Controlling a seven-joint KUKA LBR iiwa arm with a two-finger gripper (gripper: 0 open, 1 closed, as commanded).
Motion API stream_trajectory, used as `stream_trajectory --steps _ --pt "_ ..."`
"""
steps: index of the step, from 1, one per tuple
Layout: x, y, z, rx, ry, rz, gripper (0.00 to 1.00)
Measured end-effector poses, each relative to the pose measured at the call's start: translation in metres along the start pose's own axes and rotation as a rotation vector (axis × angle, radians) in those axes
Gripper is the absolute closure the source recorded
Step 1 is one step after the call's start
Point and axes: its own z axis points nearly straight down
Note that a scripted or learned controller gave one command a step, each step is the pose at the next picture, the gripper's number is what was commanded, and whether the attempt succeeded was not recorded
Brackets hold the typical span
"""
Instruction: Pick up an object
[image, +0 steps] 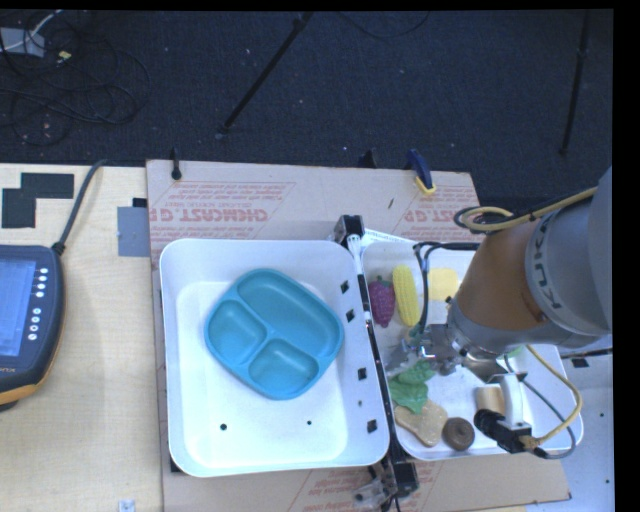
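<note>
On the bench, a sheet of printed cardboard (300, 200) is laid under two shallow white bins set side by side. The left bin (190, 420) is the larger in view, and a blue divided plate (273, 333) is seen lying flat in it, tilted a little against the bin's edges. The right bin (560, 440) is partly covered by the arm (530, 280), grey with an orange band, which reaches in from the right and is bent down over the bin's middle. The gripper (425, 352) is seen low at the left side of that bin, just above a green leafy toy (408, 385); whether its fingers are open or closed cannot be told, and nothing can be made out between them. Along the top of the right bin, a yellow corn cob (406, 295) is set upright beside a purple fruit (381, 300), the two nearly touching, and a pale yellow block (443, 285) is seen just to their right, partly hidden by the arm. Near the bin's front edge, a tan biscuit-shaped piece (420, 422) lies beside a small brown round piece (459, 433). To the far left, a grey and orange handheld pendant (25, 310) is rested on the wooden table (90, 430).
</note>
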Motion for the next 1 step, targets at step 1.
stream_trajectory --steps 1 --pt "-0.0332 0.0900 -0.0483 -0.013 -0.006 -0.006 0.00"
